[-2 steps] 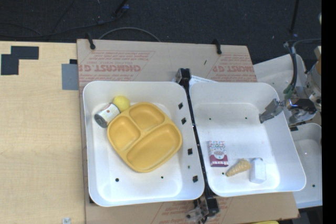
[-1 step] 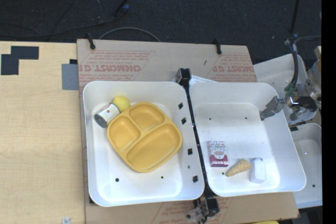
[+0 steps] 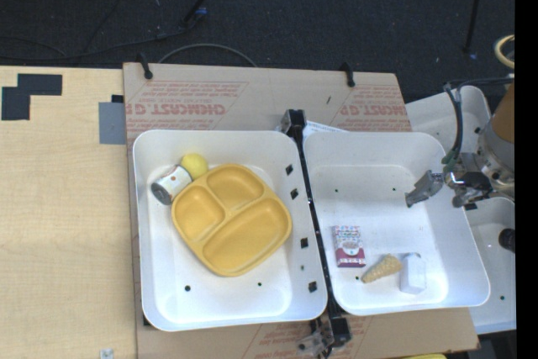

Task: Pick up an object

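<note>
Both bins [image 3: 168,298] are looking like smooth, slightly glossy white plastic. The yellow tray [image 3: 231,219] is showing a smooth, satin plastic surface. The board [image 3: 252,101] under the bins is looking like matt brown cardboard, printed red at twelve o'clock. The benchtop [image 3: 59,223] at nine o'clock is showing pale matt wood grain.

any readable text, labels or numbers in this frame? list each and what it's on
"CHEMCRZT G.F", roughly; it lies upside down on the cardboard sheet behind the bins, repeated at.
Red and white packet in the right bin: printed, too small to read.
</note>
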`<state>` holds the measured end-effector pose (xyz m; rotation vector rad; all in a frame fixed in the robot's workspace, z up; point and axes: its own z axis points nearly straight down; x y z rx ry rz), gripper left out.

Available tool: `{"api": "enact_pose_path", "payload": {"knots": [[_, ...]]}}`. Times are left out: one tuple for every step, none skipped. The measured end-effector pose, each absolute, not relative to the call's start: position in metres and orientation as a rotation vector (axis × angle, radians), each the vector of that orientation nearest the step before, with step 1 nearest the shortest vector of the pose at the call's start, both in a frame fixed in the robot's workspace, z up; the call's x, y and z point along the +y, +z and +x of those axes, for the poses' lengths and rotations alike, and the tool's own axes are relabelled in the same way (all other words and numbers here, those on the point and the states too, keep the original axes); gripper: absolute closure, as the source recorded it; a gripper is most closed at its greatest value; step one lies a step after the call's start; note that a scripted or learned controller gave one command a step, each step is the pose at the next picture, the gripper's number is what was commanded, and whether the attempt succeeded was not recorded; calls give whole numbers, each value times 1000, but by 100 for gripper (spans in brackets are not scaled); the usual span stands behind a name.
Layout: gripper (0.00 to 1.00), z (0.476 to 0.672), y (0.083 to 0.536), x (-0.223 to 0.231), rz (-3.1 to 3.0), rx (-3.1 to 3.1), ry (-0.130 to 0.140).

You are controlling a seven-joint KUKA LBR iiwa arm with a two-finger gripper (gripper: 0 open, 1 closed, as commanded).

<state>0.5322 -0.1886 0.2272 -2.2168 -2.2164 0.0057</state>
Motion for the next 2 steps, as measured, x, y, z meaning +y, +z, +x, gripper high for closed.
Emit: {"api": "enact_pose_path", "payload": {"knots": [[0, 523, 179, -191, -2217, -2216, 5], [0, 526, 134, -193, -2217, -2216, 5]]}}
